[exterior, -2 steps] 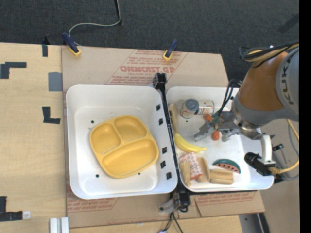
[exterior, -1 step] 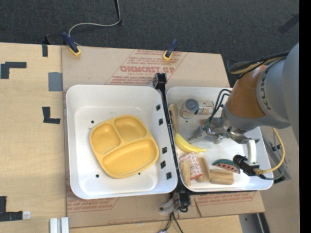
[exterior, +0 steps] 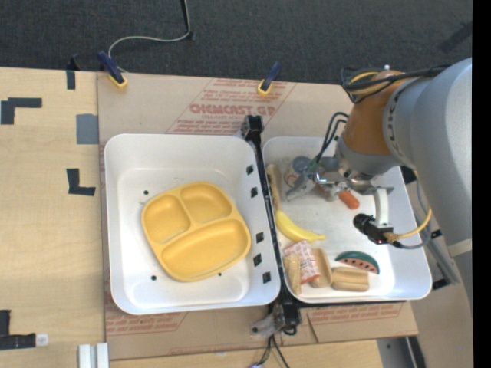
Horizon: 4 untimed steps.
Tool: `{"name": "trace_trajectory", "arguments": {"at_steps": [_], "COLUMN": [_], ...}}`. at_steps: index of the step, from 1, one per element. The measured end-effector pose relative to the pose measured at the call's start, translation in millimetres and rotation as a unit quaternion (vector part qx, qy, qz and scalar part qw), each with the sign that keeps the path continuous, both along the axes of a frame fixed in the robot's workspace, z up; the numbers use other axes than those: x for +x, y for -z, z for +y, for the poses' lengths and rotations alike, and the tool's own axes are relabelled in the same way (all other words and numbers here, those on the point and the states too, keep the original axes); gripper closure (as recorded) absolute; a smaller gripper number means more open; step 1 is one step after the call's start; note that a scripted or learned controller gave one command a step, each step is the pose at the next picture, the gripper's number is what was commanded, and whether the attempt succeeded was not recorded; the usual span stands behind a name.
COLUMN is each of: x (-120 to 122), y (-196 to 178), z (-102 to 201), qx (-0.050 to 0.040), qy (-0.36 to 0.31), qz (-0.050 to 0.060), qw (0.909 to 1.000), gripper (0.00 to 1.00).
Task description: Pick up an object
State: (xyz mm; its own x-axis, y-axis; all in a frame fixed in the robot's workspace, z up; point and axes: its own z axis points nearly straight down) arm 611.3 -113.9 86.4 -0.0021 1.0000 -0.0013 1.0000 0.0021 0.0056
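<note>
At 6 o'clock in the right bin (exterior: 418, 282) lie a tan bun-shaped piece (exterior: 349, 280), a wrapped sandwich-like item (exterior: 304, 265) and a watermelon slice (exterior: 357, 262). A curved yellow banana (exterior: 295, 229) lies at 9 o'clock. The tool (exterior: 307, 176) hovers at 12 o'clock; its opening I cannot tell. The left bin (exterior: 123, 228) holds a glossy yellow 3-compartment plate (exterior: 196, 230). Cardboard (exterior: 222, 110) on the desk reads "CHEMCAST".

Robot lab bench, clamped cardboard (exterior: 230, 110), two white bins (exterior: 115, 205), cables (exterior: 182, 6)
</note>
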Motion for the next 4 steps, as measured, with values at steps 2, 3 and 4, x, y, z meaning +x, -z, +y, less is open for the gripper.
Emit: {"name": "trace_trajectory", "arguments": {"at_steps": [2, 3, 4], "x": [0.1, 49.3, 46.3], "y": [-10.2, -5.6, -12.1], "z": [0.0, 14.2, 14.8], "qx": [0.0, 0.0011, 0.0014], "qy": [0.0, 0.001, 0.001], "qz": [0.0, 0.023, 0.03], "qw": [1.0, 0.9997, 0.9996], "gripper": [0.0, 0.0, 1.0]}}
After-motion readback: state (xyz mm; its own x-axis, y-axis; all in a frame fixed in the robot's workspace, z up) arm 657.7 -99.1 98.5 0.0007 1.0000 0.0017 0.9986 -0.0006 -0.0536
